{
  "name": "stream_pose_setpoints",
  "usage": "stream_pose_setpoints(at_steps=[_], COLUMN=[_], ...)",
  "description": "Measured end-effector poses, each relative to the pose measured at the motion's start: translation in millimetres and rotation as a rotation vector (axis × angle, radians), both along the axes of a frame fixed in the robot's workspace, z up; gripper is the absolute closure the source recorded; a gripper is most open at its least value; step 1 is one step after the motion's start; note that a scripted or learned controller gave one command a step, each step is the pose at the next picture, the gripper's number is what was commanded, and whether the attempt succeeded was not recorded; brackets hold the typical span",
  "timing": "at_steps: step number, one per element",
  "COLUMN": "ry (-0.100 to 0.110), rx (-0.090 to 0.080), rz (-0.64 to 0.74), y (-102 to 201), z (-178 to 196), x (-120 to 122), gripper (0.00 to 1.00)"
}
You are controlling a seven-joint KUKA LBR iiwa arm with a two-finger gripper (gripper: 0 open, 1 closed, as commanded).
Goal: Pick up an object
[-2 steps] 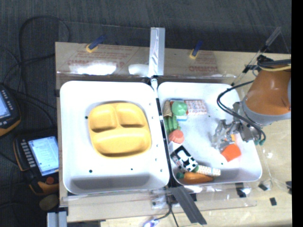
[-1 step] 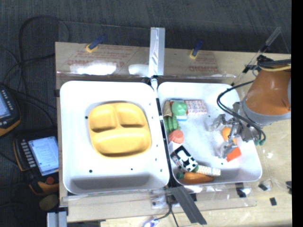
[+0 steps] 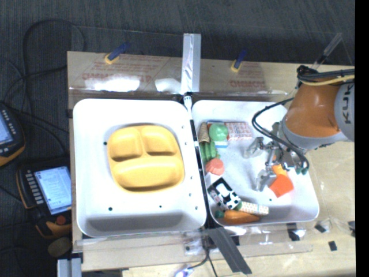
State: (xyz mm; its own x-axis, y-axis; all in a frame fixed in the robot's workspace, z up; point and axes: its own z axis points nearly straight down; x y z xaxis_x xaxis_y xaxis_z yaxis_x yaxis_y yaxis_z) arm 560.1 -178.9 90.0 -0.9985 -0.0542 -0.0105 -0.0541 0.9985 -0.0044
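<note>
The gripper [image 3: 259, 165] is lowered into the right bin [image 3: 308, 209], fingers spread and grasping nothing. An orange block [image 3: 281, 185] lies just beside it, near the bin's right edge.

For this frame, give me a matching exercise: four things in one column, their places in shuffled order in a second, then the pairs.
Things:
1. yellow divided tray
2. orange block
3. carrot
4. gripper

Places:
A. along the right bin's near edge
B. above the right bin's floor, right of its middle
C. in the left bin
D. in the right bin, just right of the gripper's lower finger

Pairs: 1-C, 2-D, 3-A, 4-B
</note>
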Motion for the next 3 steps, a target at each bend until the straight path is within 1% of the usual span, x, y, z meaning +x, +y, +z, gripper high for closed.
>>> stream_pose_setpoints(at_steps=[1, 2, 3], ry=[-0.004, -0.007, 0.001], rx=[0.000, -0.002, 0.003], rz=[-0.042, -0.041, -0.118], y=[-35, -35, -3], z=[1, 11, 3], x=[-32, -30, 11], gripper=[0.00, 1.00, 1.00])
